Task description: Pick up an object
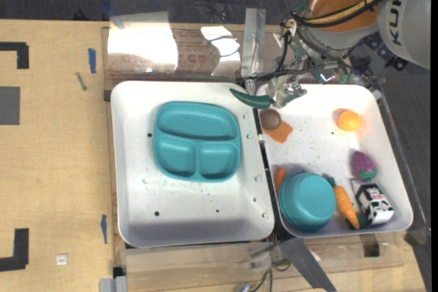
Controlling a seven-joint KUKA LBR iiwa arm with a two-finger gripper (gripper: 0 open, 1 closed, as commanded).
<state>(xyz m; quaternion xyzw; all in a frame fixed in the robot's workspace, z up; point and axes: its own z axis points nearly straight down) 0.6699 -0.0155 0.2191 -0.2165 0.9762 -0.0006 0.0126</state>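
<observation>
My gripper (pixel 277 96) hangs over the back left corner of the right bin (pixel 393 147), below the orange wrist band. A curved dark green pod (pixel 250 98) sticks out to the left from between the fingertips, raised over the divider between the two bins. The gripper is shut on the pod's right end. Just below it lie a brown ball (pixel 270 119) and a flat orange piece (pixel 281 132) on the bin floor.
The right bin also holds an orange fruit (pixel 349 120), purple grapes (pixel 364 164), a teal bowl (pixel 309 200), a carrot (pixel 345 206) and a black-and-white toy (pixel 375 205). A teal divided plate (pixel 197 140) lies in the left bin (pixel 130 202).
</observation>
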